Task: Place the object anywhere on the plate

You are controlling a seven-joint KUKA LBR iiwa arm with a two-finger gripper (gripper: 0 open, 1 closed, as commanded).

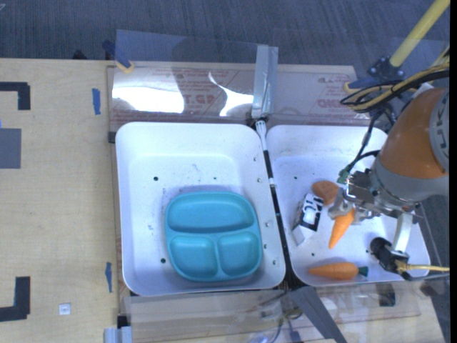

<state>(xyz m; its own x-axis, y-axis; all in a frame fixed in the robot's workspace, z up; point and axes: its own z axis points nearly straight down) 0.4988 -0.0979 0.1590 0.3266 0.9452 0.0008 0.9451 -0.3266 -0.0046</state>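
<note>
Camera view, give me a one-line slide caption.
Tool holds a toy carrot over the right bin; blue plate waits in the left bin.

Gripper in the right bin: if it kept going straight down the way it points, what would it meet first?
Probably the upright carrot right below the gripper, then the right bin's floor. Depth is unclear from this slanted view, so the carrot may already be touching it.

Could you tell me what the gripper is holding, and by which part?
The gripper appears to hold a carrot by its upper, thick end; the tip hangs down.
</note>
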